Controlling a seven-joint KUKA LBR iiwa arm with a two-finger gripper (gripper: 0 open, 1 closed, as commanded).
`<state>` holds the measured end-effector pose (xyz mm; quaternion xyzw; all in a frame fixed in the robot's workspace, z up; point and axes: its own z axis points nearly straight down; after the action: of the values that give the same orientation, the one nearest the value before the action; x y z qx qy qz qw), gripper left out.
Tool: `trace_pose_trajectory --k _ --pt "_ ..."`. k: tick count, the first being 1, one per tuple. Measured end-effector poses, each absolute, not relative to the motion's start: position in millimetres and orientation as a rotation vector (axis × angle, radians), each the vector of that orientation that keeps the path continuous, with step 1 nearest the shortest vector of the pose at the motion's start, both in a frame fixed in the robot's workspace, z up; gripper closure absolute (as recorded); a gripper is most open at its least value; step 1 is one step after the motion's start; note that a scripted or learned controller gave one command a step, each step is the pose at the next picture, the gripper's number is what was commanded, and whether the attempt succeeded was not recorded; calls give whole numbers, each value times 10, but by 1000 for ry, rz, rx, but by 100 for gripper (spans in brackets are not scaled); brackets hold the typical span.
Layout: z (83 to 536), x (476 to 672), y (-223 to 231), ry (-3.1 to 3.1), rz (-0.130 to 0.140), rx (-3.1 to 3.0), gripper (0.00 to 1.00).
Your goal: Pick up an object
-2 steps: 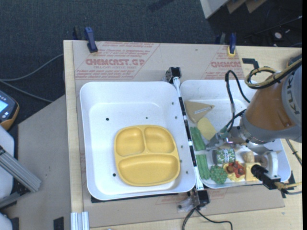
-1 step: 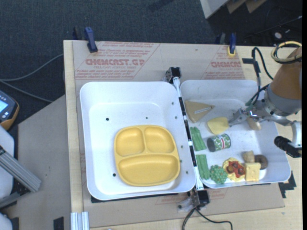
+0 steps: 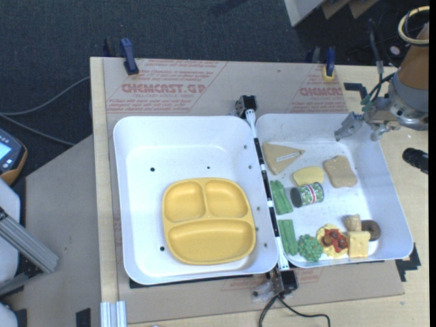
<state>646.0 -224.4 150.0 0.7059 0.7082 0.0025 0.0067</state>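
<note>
My gripper hangs over the far right corner of the right bin, open, with nothing between its fingers. Below it in that bin lie a tan bread slice, a tan wedge, a yellow piece and a small can with a green and red label. Two green pods lie along the bin's left wall. Near the front edge sit broccoli, a yellow piece with red topping, a cheese cube and a brown doughnut.
The left bin holds a yellow divided plate. A black divider clamp sits between the bins at the back. Blue clamps grip the bench's far edge. Cables and the arm's body crowd the upper right.
</note>
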Motion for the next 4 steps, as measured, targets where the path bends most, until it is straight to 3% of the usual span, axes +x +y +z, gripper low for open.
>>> trace_pose_trajectory --k 1,2,3,4 --pt "980 5679 -1432 2235 -5 2226 0" --pt "833 5376 -914 2230 -3 2223 0" --pt "890 4949 -1107 2207 14 2209 0" --pt "885 4843 -1394 2210 14 2211 0"
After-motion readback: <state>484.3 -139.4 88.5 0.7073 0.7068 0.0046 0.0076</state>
